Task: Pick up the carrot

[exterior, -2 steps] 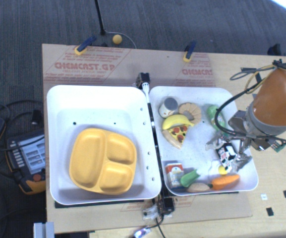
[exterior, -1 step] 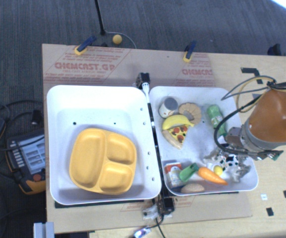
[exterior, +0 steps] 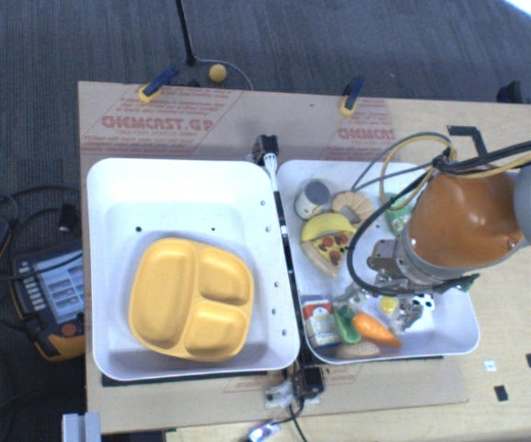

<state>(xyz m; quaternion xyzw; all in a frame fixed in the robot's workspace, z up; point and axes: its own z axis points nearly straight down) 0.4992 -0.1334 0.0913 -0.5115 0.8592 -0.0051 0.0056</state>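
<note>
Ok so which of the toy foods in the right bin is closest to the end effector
The orange carrot, lying at the bin's near edge just below the end effector; the banana and pizza slice sit farther up-left.

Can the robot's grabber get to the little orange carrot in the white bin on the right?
Probably yes. The gripper hangs just above the right white bin, close beside the small orange carrot. The carrot lies on top near the front wall, though a green toy crowds its left end.

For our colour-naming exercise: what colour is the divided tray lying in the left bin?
Yellow. The divided tray shows best in the camera view, lying in the left bin.
</note>
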